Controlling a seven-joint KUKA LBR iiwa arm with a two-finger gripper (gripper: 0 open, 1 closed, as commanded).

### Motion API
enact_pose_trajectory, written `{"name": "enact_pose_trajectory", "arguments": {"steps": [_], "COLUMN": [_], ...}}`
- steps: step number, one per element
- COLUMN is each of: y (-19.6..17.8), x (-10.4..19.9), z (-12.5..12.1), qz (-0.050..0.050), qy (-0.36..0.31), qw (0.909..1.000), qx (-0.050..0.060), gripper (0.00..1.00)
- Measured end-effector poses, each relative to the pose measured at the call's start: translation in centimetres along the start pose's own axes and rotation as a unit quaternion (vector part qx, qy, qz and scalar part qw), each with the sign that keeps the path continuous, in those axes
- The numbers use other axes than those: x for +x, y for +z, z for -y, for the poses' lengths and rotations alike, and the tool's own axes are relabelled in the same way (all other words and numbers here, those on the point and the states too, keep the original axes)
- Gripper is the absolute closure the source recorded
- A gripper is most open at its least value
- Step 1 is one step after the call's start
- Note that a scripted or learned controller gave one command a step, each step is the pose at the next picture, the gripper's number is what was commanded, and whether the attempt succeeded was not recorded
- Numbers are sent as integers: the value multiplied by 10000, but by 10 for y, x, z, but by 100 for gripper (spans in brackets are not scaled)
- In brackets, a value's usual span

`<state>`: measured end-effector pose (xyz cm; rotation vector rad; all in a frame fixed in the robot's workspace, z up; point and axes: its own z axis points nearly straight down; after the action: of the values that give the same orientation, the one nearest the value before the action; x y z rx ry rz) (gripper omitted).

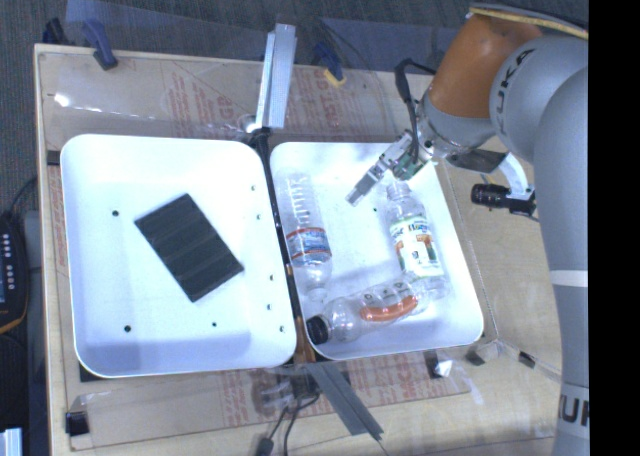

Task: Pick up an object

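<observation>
The gripper [372, 182] is hovering over the right bin [462, 289]'s open middle; its spread is unclear. Three clear plastic bottles [308, 239] are lying along its edges. A flat black ribbed slab [189, 246] is lying in the left bin [90, 164].

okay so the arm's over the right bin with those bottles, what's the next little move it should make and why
Probably a short descent toward the bottle with the green-and-white label. The gripper hangs over the right bin next to that bottle's cap end, with nothing between its fingers. The other two bottles lie farther off, by the divider and the near wall.
</observation>
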<state>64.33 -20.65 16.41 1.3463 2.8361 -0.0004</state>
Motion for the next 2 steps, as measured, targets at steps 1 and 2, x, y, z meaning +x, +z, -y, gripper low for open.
{"name": "enact_pose_trajectory", "arguments": {"steps": [1, 2], "y": [21, 12], "x": [-8, 18], "z": [-4, 26], "qz": [8, -10], "qy": [481, 237], "qw": [9988, 9997], "qx": [-4, 6], "gripper": [0, 0]}}
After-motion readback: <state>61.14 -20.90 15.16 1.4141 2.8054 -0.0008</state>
